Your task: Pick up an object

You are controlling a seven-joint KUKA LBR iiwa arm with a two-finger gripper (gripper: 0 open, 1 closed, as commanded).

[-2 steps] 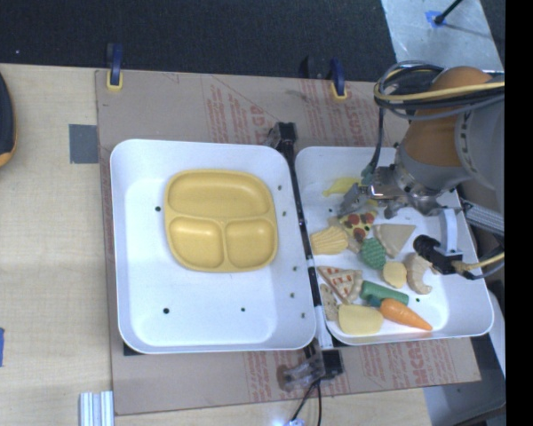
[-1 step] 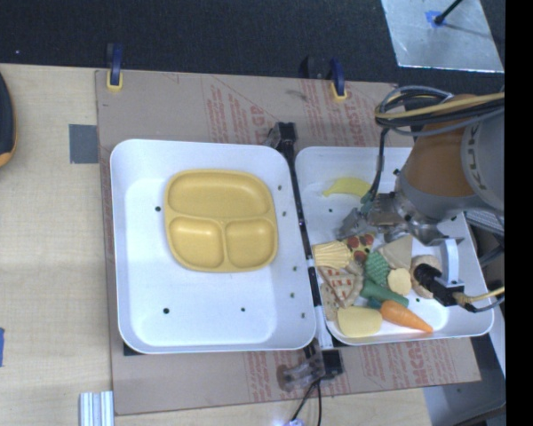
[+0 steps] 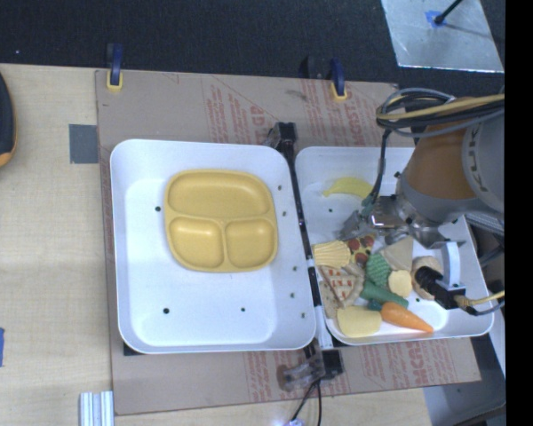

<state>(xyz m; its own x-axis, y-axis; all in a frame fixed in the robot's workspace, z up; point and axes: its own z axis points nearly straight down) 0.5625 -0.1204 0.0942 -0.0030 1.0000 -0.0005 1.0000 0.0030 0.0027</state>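
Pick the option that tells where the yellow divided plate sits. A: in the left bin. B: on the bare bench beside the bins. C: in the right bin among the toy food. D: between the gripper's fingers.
A: the yellow divided plate lies flat in the left bin, apart from the toy food heaped in the right bin.

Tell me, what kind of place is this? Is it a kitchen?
Probably a robot test bench, not a kitchen. A grey and orange arm reaches over two white bins, the food looks like toys, and the board underneath is clamped down.
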